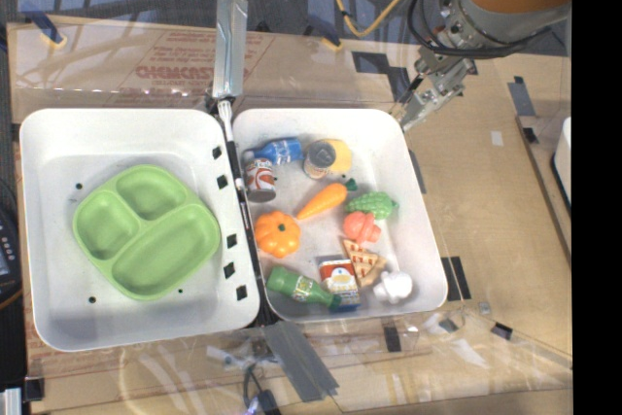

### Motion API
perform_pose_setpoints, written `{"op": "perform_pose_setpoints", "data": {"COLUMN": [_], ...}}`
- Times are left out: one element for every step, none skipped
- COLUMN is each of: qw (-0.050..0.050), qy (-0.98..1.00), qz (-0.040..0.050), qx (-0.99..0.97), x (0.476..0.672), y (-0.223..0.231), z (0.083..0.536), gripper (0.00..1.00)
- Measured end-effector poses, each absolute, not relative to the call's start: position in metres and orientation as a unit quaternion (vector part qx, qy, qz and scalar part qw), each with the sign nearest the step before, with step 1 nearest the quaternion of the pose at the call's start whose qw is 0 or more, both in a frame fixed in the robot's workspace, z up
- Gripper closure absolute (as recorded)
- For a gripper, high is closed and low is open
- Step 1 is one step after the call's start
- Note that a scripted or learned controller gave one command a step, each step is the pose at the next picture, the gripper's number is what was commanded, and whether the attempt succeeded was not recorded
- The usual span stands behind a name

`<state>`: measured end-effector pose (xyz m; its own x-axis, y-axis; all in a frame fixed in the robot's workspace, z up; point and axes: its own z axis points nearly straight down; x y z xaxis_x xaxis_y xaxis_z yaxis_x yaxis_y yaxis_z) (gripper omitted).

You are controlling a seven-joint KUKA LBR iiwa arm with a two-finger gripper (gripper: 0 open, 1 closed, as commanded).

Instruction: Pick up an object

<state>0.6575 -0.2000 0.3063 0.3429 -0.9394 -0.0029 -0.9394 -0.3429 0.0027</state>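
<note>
Gripper point(425, 100) hovering over right bin's point(413, 178) far right corner, fingers nearly closed and holding nothing, toy carrot point(323, 201) lying mid-bin, well apart toward lower left, among other toy foods

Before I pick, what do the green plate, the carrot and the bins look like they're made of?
Green plate: likely moulded plastic, matte, with one even colour and soft rounded dividers. Carrot: probably toy plastic, smooth with a slight sheen and flat orange colour; rubber is possible. Bins: seemingly thin white plastic, with rounded corners and a faint gloss.
</note>
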Motion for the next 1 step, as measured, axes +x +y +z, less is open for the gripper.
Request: {"op": "perform_pose_setpoints", "data": {"qw": [0.000], "qy": [-0.440], "qz": [-0.0023], "qx": [0.898], "x": [0.6574], "y": [-0.1892], "z": [0.2934], "gripper": [1.00]}}
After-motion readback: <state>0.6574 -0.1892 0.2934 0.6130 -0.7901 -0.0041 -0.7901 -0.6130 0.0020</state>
